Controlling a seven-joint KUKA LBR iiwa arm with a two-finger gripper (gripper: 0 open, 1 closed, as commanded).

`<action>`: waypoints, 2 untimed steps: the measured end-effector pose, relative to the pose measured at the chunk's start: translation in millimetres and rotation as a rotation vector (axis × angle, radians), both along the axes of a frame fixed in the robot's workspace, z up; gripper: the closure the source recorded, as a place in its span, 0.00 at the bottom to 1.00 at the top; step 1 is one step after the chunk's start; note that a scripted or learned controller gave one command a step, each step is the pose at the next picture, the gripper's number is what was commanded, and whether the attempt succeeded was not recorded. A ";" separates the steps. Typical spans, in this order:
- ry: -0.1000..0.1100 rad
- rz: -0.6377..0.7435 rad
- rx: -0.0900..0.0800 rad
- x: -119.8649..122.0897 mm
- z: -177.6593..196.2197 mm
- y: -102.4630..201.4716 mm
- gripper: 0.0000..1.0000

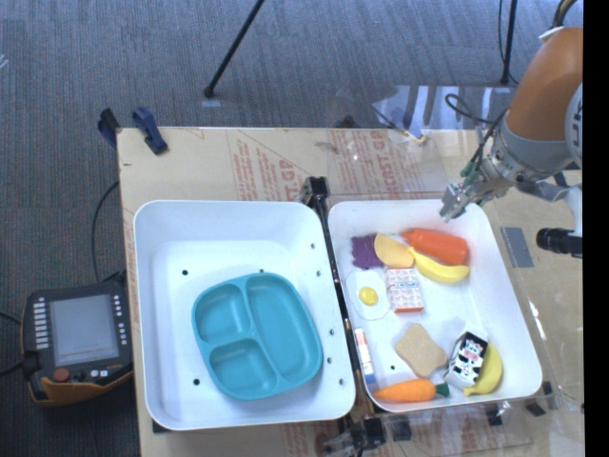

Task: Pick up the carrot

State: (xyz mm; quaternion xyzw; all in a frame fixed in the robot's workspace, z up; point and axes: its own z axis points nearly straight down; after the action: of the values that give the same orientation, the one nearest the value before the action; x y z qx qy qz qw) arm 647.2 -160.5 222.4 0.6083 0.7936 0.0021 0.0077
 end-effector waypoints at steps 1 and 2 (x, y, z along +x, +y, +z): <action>0.013 0.231 0.002 -1.6 28.6 -52.1 1.00; 0.023 0.162 0.010 -4.1 -138.2 -4.4 1.00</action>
State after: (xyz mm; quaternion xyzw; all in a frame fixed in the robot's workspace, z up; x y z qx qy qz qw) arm 643.1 -164.9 84.2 0.5421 0.8403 -0.0005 -0.0047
